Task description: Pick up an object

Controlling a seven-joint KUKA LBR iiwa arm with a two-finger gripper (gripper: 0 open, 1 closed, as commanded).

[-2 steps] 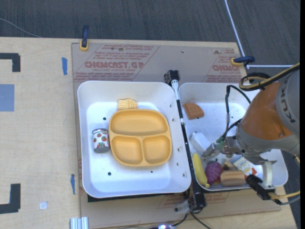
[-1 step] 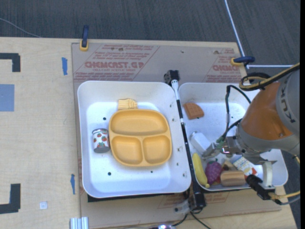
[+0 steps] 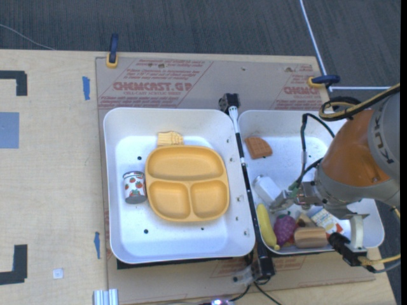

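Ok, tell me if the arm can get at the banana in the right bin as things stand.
Probably yes. The banana lies uncovered along the right bin's left wall, and the end effector hangs just beside it. The wall and the purple item against it could crowd a grasp.

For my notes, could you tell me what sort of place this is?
Most likely a robotics lab test bench: a robot arm reaches over two white bins of toy food, on a clamped board with tape marks.
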